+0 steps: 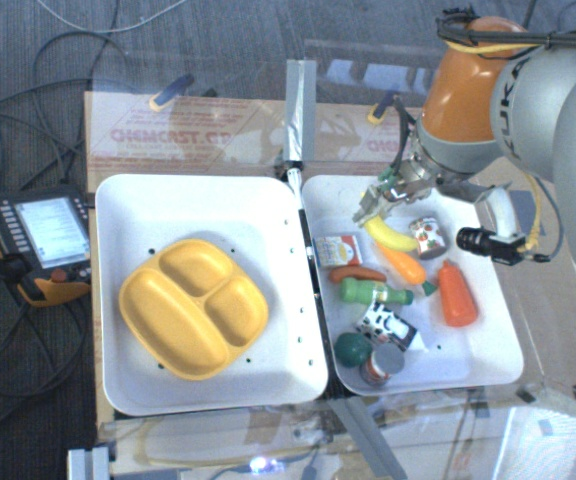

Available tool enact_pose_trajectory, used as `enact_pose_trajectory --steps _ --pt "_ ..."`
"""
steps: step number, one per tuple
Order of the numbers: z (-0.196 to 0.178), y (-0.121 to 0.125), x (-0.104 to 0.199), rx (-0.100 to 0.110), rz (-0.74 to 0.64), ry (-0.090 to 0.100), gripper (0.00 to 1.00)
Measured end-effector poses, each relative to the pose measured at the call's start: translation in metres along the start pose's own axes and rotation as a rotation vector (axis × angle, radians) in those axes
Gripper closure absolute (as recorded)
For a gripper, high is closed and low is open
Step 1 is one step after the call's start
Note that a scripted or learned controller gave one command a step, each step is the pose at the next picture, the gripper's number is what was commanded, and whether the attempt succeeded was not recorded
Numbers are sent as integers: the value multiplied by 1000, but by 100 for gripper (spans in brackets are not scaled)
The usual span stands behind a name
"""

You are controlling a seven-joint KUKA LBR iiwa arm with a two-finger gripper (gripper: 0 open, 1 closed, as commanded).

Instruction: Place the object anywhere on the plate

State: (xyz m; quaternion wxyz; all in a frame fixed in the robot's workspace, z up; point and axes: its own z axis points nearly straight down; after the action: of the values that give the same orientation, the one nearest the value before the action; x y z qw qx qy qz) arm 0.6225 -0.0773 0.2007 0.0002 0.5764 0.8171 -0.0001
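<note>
The yellow plate (193,308), with three compartments, lies in the left bin (128,203) and has nothing on it. My gripper (381,200) hangs over the back left part of the right bin (498,353), just above the near end of a yellow banana (389,235). It is open and I see nothing held between its fingers. Beside the banana lie an orange carrot (402,264) and a small can (427,236).
The right bin also holds a red-orange piece (457,296), a green bottle (373,291), a red sausage (356,274), a small carton (339,248), a black-and-white item (387,325), a dark green ball (350,348) and a tin (380,365). A pendant (43,233) lies left of the bench.
</note>
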Motion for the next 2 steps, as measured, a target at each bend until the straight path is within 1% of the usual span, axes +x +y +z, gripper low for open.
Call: enact_pose_trajectory --steps 1,2 --pt "18 -11 81 2 -79 2 100" --pt "4 -21 139 2 -284 1 100"
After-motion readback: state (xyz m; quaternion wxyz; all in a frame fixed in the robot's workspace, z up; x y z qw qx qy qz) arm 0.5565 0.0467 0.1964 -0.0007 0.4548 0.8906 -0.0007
